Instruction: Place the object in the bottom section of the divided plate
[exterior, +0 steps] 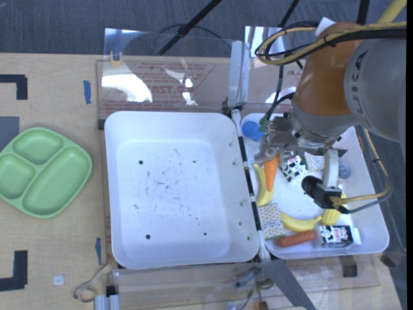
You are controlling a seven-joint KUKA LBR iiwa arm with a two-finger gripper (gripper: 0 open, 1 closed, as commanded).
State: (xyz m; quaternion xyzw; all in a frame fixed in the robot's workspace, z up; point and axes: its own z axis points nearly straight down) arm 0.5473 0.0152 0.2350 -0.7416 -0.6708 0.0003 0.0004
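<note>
The green divided plate lies on the bench at the far left, outside both bins, with one long section and two small ones. My gripper hangs low over the upper left part of the right bin. Just below it lies an orange carrot, with its top end close under the gripper. I cannot tell if the carrot is touched or held. The arm's orange band and grey wrist hide the back of that bin.
The right bin also holds a yellow banana, another yellow piece, a red sausage, two cow-patterned cartons and a blue ball. The left bin stands between the arm and the plate.
</note>
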